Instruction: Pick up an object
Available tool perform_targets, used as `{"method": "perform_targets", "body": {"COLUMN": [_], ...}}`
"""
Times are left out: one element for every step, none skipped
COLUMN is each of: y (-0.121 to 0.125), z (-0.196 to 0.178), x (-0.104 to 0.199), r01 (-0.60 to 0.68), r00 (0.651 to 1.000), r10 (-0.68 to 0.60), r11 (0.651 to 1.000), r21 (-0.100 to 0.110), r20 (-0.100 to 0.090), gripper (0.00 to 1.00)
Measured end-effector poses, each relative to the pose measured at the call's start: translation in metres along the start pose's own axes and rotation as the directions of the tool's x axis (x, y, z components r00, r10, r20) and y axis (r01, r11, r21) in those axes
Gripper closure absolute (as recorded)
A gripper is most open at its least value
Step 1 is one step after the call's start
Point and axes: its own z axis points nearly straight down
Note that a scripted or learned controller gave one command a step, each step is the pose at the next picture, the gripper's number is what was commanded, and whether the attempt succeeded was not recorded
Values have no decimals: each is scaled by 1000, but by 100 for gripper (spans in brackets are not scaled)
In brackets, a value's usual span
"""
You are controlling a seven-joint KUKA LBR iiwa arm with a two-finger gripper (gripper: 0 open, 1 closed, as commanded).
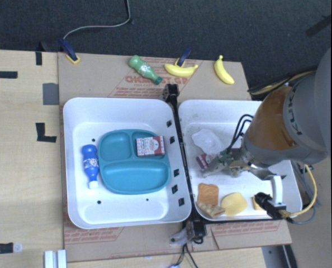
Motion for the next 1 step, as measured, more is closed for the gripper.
{"method": "perform_targets", "body": {"y": [67], "z": [-24], "x": [13], "r01": [3], "r00": [1000], "r10": [-3], "r11": [1000], "r21": [5], "r20": [-3], "gripper": [0]}}
